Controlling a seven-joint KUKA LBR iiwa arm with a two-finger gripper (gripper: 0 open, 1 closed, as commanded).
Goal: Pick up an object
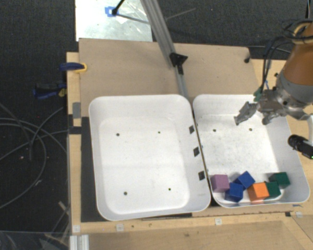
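Tan bench (pixel 130 69), two unlabelled white bins (pixel 146 105), corner-clustered cubes (pixel 248 185).

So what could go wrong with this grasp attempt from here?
The blocks crowd together along the right bin's near edge, purple block to green blocks, so fingers may hit a neighbour or the bin wall. The blue blocks and orange block touch, so one may drag another. The gripper hangs over the bin's far end, well away from them.

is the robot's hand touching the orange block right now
Apart. The camera view shows the hand over the right bin's far end, with bare white floor between it and the orange block at the near edge.
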